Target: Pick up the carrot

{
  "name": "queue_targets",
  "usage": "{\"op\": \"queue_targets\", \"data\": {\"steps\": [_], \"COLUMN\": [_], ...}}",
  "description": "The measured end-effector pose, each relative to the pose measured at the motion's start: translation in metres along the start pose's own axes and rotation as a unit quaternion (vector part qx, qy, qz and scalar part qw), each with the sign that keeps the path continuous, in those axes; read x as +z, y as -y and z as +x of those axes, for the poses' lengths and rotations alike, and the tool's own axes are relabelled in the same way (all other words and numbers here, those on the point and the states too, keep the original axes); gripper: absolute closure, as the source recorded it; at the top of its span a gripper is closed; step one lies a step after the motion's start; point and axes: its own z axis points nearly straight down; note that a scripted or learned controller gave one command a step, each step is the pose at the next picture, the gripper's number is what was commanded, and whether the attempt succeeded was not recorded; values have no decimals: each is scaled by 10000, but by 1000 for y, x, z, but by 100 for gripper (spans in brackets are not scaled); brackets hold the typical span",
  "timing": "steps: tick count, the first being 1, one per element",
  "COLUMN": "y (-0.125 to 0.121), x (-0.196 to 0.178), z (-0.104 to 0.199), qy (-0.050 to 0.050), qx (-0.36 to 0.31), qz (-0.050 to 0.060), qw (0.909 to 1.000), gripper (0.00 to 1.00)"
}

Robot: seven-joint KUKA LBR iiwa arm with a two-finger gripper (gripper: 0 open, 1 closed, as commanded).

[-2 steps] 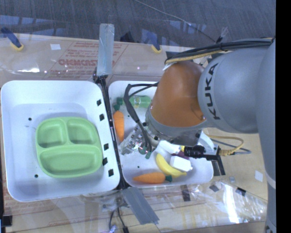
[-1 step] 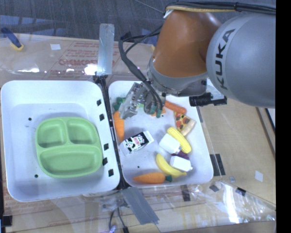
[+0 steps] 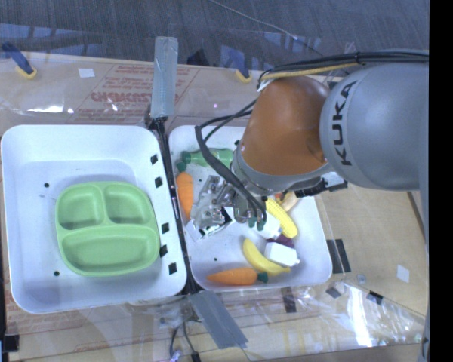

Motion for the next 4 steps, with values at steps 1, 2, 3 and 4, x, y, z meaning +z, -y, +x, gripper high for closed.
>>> {"op": "queue_targets", "data": {"steps": [1, 2, 3, 4], "y": [24, 47, 47, -29], "x": [-82, -78, -78, -5], "z": [36, -5, -5, -24], "qy": [60, 41, 42, -15], "qx": [-1796, -752, -747, -329], "qz": [6, 0, 0, -8], "qw": [9837, 9972, 9972, 9995], "gripper": [100, 100, 0, 0]}}
